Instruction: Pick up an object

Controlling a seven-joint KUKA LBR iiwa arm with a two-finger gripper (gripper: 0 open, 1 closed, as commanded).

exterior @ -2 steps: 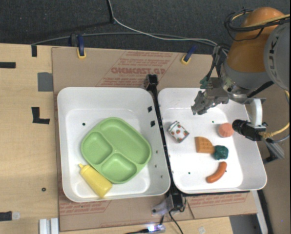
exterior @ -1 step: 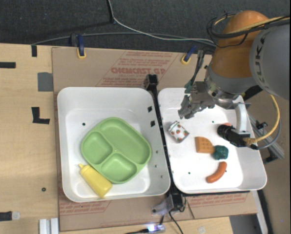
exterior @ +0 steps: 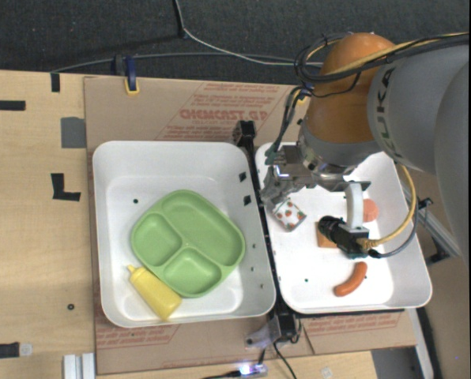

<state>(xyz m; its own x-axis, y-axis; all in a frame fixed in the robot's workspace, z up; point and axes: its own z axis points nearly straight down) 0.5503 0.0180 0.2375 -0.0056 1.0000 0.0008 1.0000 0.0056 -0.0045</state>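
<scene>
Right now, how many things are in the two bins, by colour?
Green: 1, divided plate
Yellow: 1, squeeze bottle
White with red marks: 1, small block
Orange-red: 1, sausage
Orange, partly hidden: 1, flat piece
Red, partly hidden: 1, rounded piece
Total: 6

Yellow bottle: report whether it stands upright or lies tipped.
Tipped: the yellow bottle lies on its side in the left bin, beside the green divided plate.

Left bin (exterior: 113, 172), right bin (exterior: 395, 292) on cardboard (exterior: 212, 109); blue clamp (exterior: 129, 76) at edge.
</scene>
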